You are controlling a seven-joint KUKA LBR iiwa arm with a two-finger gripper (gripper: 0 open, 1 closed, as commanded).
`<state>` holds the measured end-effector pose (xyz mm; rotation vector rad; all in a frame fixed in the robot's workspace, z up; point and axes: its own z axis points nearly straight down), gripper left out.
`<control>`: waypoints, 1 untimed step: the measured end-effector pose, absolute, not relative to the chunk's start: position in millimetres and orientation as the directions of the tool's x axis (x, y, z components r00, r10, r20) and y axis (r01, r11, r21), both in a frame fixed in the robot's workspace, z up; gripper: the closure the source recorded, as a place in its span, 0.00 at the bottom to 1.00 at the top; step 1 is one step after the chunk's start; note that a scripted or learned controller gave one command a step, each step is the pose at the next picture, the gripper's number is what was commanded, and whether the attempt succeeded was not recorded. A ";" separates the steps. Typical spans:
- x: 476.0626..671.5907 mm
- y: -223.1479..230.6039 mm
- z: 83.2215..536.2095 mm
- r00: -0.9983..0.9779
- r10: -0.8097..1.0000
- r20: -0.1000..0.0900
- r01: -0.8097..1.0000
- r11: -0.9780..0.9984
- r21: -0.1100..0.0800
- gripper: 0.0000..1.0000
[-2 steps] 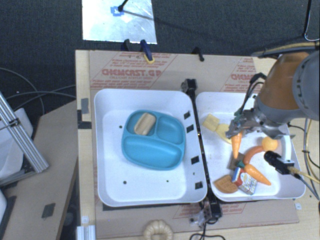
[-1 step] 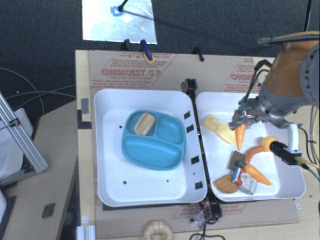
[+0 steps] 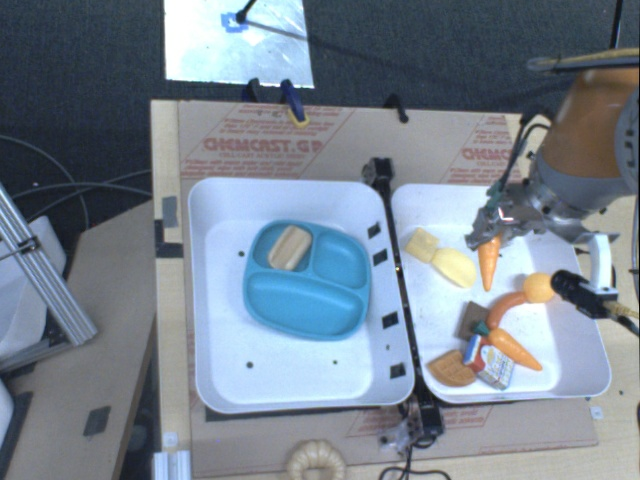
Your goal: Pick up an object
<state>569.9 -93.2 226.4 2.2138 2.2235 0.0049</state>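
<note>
A small orange carrot (image 3: 488, 263) hangs in the right bin (image 3: 580, 368), its long axis close to vertical in the view, thick end up at the end effector (image 3: 490, 230) and tip pointing toward the near side. The end effector appears clamped on that top end; the fingers themselves are small and blurred, so how far they stand apart is hard to read. Whether the carrot's tip touches the bin floor cannot be told.

Just left of the carrot lie two pale yellow pieces (image 3: 440, 258), touching each other. To its right and nearer sits an orange curved piece with a round yellow end (image 3: 525, 296), then a second carrot (image 3: 515, 348) lying slantwise, tip toward the near right. Beside it are a brown block (image 3: 473, 319), a flat tan piece (image 3: 452, 370) and a small printed packet (image 3: 490, 363), crowded together and partly overlapping.

The left bin (image 3: 230, 368) holds a blue divided plate (image 3: 320, 308) with a tan bread-like piece (image 3: 289, 247) in its far left compartment.

Both bins rest on a cardboard sheet (image 3: 260, 138) with red lettering, laid on the table (image 3: 110, 318). Beyond is dark carpet (image 3: 80, 48) with a shiny sheet (image 3: 235, 28) on it. The arm (image 3: 595, 138) is cut off at the right edge
</note>
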 end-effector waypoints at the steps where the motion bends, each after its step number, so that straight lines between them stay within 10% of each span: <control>1: 582.7 -41.5 229.2 -0.010 1.000 0.002 1.000 0.010 0.003 1.00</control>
